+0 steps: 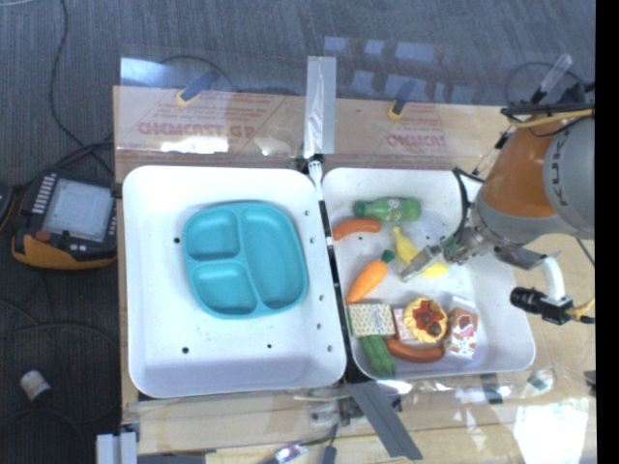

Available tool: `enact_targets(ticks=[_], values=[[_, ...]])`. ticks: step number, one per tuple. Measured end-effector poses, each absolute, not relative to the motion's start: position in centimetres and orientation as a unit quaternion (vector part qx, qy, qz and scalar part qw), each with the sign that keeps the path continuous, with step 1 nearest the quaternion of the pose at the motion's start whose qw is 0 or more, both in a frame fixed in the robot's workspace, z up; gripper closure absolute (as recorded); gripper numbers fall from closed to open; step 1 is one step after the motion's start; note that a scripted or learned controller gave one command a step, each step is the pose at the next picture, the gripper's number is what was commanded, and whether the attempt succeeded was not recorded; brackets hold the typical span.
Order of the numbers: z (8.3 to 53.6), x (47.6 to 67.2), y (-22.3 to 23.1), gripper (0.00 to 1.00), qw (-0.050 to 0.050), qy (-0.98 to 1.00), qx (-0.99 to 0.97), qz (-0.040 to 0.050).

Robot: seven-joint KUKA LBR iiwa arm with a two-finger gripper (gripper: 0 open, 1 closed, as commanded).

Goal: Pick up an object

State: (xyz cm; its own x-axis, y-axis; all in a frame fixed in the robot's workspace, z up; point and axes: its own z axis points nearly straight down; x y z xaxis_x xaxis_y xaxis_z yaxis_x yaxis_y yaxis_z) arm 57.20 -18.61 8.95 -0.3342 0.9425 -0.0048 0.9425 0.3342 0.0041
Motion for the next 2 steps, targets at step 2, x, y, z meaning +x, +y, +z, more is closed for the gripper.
enact_targets(ticks=[2], values=[[22.1, 54.3, -20.1, 1.00, -0.001, 0.797, 0.604, -0.0016]])
